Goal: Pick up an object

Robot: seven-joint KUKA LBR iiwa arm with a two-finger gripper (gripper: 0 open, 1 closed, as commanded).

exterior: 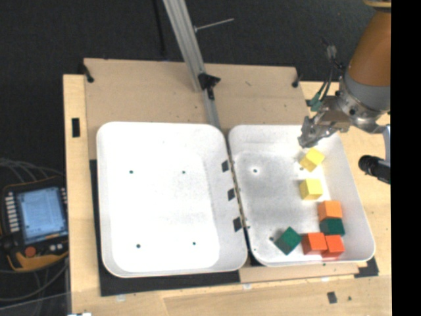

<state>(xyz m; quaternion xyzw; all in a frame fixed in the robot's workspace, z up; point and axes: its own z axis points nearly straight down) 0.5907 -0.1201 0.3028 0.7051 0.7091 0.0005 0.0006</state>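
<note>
My gripper (pixel 308 139) hangs just above yellow block (pixel 313 158), at its eleven o'clock. Open or closed? Too blurry, cannot tell. I'd center first, then drop straight down.

We see the arm (pixel 368 51) reaching in from the right, its orange band uppermost and the grey wrist (pixel 358 107) below it. From the wrist the arm slants down and left toward the right bin (pixel 263 196). The gripper (pixel 308 140) hangs over the far right part of that bin, pointing downward with a slight tilt. We cannot make out how its tips stand. A thin cable runs along the wrist's left side.
</note>
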